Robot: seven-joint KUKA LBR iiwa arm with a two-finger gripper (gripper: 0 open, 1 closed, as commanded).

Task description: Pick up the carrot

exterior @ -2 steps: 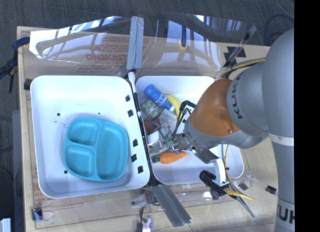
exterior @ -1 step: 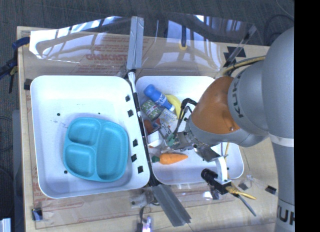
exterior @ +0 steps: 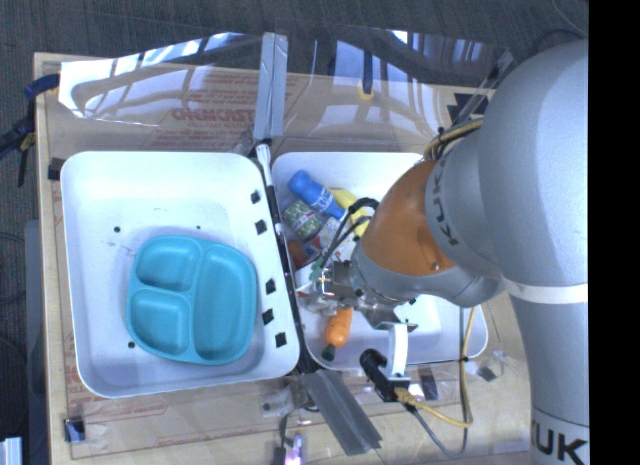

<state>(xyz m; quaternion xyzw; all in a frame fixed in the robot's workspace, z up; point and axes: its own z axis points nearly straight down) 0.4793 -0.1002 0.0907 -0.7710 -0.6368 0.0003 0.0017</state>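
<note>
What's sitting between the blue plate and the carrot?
In the camera view, the bins' adjoining walls separate the blue plate from the carrot.

A robotics lab: KUKA arm (exterior: 530, 183) over bench bins (exterior: 90, 193).

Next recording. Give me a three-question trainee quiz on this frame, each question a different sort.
1. True or false: the carrot lies in the left bin.
2. Which item sits in the left bin? A) blue bottle B) turquoise divided plate C) carrot
3. Fill in: the arm's orange band hangs over the ____ bin.

Key: 1. False; it lies in the right bin, just below the end effector. 2. B, the turquoise divided plate. 3. right.
</note>
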